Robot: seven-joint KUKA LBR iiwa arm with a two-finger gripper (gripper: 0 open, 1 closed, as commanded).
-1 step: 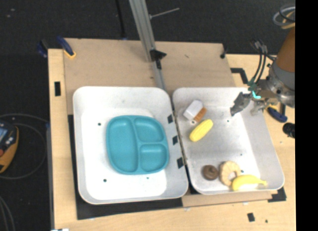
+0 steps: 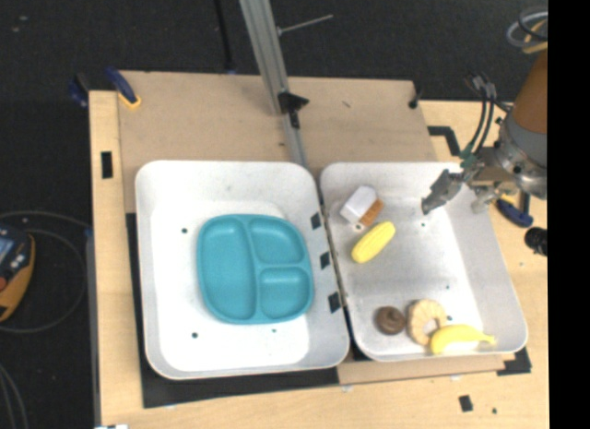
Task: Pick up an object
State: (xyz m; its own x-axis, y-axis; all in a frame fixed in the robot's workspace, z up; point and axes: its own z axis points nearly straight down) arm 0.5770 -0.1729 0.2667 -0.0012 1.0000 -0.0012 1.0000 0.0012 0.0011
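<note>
Camera view shows the gripper [image 2: 449, 189] over the right bin's [image 2: 489, 261] upper edge; whether its jaws are spread cannot be told, and nothing shows between them. 1 yellow corn cob [image 2: 372, 242] lies left and below, well apart.

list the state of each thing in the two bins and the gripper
blue tray: flat, upright, in the left bin
white block: lying in the right bin
corn cob: on its side
brown disc: flat
tan disc: touching the banana
banana: lying at the near edge
gripper: above the right bin, holding nothing
</note>
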